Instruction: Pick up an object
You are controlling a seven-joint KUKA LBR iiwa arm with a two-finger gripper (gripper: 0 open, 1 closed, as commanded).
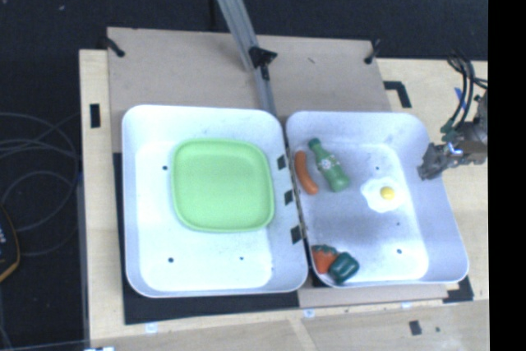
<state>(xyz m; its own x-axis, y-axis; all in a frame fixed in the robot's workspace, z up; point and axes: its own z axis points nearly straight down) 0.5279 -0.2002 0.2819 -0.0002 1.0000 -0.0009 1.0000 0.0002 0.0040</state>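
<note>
1. Left bin point(148, 259): holds just the green plate point(223, 184), flat and centred; no graspable edge, so I'd call it a poor pick
2. Right bin point(427, 214): all candidate objects sit here, so the pick has to happen on this side
3. Gripper point(434, 162): over the right bin's right rim, above the wall, nothing visibly held; can't tell how wide it's open, too small and dark
4. Green bottle point(329, 166) lies tilted, just beside the sausage point(306, 173) near the divider
5. Fried egg point(380, 196): isolated, closest to gripper, likely easiest target
6. Carrot point(325, 258) and green block point(344, 266): touching, wedged in near-left corner, walls block approach

two bins point(148, 275), one plate point(222, 183), one bottle point(329, 167)
</note>
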